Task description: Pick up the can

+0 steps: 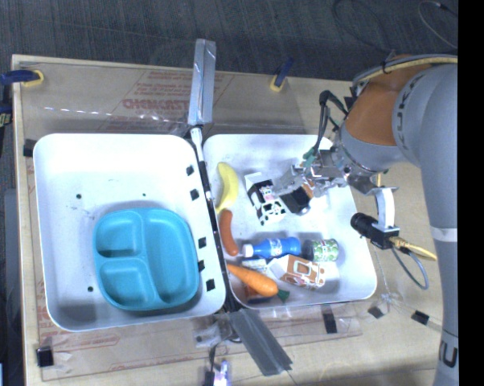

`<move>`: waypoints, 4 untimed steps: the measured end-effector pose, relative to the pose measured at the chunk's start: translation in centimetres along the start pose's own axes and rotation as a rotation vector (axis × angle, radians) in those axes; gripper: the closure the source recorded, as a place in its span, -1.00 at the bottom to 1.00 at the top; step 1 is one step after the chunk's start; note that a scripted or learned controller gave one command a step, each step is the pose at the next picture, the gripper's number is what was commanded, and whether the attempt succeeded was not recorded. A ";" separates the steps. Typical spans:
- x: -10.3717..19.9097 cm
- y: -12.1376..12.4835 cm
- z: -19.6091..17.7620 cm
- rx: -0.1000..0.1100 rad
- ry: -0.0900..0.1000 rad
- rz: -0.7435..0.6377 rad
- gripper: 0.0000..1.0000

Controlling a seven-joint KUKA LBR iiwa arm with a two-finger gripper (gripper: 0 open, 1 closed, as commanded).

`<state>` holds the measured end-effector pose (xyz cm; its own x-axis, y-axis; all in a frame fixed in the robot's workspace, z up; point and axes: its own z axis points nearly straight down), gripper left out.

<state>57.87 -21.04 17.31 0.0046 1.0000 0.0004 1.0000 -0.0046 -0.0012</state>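
Observation:
The can [326, 251], green and white, lies on its side near the front right of the right bin [348, 284]. It sits between the blue bottle [276, 247] on its left and the bin's right wall. My gripper [295, 190] hangs over the middle of the right bin, farther back than the can and apart from it. Just left of the gripper lies a black and white patterned block [266, 199]. The grey arm with its orange band [375, 119] reaches in from the right.
The right bin also holds a banana [227, 184], a reddish sausage [228, 233], a carrot [253, 280] and an orange and white carton [303, 273] just in front of the can. A blue divided plate [145, 257] lies in the left bin [57, 175].

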 end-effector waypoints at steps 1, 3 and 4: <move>0.2 -3.2 -0.2 0.003 -0.001 0.030 -1.00; 1.4 3.1 -6.8 0.001 -0.001 0.077 -1.00; 1.6 3.2 -7.7 0.005 -0.002 0.067 1.00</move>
<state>61.11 -19.51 24.96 0.0720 0.9974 -0.0014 0.9974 -0.0720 -0.0060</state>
